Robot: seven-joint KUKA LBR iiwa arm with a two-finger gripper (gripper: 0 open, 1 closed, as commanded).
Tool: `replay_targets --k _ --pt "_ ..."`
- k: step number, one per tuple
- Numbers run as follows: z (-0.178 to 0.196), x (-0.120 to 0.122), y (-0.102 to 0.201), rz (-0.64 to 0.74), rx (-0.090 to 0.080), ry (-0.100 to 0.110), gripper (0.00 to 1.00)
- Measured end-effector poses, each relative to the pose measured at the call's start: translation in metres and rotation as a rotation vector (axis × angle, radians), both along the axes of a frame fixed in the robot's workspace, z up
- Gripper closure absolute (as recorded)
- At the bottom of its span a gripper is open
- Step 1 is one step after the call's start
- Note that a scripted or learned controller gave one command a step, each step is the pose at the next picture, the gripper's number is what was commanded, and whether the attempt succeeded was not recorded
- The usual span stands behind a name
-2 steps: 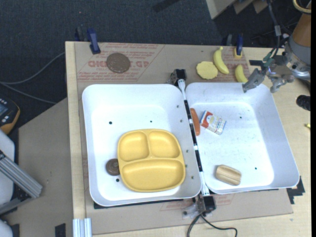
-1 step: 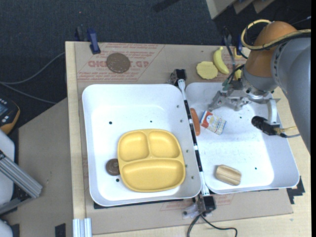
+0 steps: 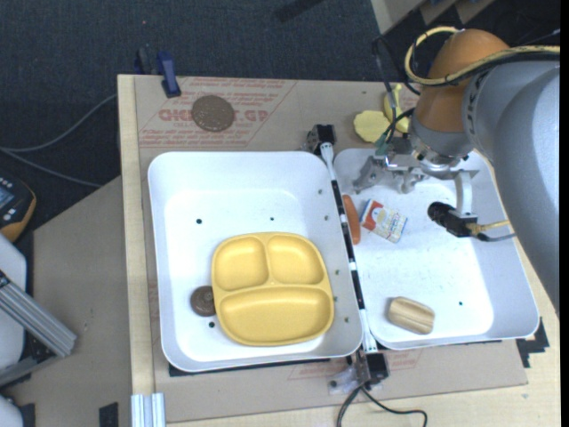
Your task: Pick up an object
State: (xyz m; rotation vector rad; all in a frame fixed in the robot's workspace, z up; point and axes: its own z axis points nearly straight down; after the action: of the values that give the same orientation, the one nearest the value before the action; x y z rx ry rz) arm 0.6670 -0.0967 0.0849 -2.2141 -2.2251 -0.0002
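The grey arm (image 3: 520, 140), smooth and rounded with a glossy orange band (image 3: 458, 74), is reaching in from the right over the far end of the right bin (image 3: 462, 278). Its metal tool (image 3: 404, 174) is hanging just above that bin's far left corner; whether it is gripping anything cannot be told. Just beside the tool, a small flat packet (image 3: 384, 221), white with red print, is lying on the bin floor, touching a slim orange stick (image 3: 352, 219) against the left wall. A rounded tan wooden block (image 3: 410, 315) is resting near the near edge. In the left bin (image 3: 178, 203), a matte yellow divided plate (image 3: 270, 287) with three compartments is lying flat, a brown disc (image 3: 204, 302) touching its left rim. A lumpy yellow object (image 3: 371, 124) is sitting on the bench (image 3: 258, 105) beyond the right bin.
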Motion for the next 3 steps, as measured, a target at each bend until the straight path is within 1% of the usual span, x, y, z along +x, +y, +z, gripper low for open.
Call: replay_targets --k 1,2,3 --pt "0.000 -0.005 0.004 -0.004 -0.001 0.001 0.00" --pt "0.000 -0.040 0.002 -0.006 -0.001 0.004 0.00" --pt "0.000 0.001 0.004 -0.003 -0.003 -0.007 0.00"
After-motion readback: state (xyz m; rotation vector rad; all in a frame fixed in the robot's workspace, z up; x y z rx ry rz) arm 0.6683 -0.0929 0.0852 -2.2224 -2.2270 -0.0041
